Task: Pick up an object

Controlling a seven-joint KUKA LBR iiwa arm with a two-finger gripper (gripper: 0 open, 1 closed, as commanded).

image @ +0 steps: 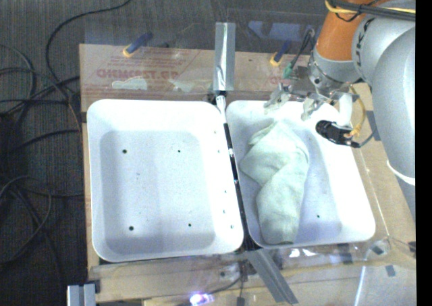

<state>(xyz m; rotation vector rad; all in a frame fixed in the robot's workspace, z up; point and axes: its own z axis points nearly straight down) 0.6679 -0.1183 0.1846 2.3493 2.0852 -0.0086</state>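
We are at the approach: the gripper (294,100) hangs with fingers spread, empty, at the right bin's (351,225) far edge; next, lower onto the cloth (279,176).

Soft matt cloth (280,176); smooth white plastic bins (162,244).

The arm (398,61) is grey and rounded. An orange band (344,17) rings it, with black cables looped above.
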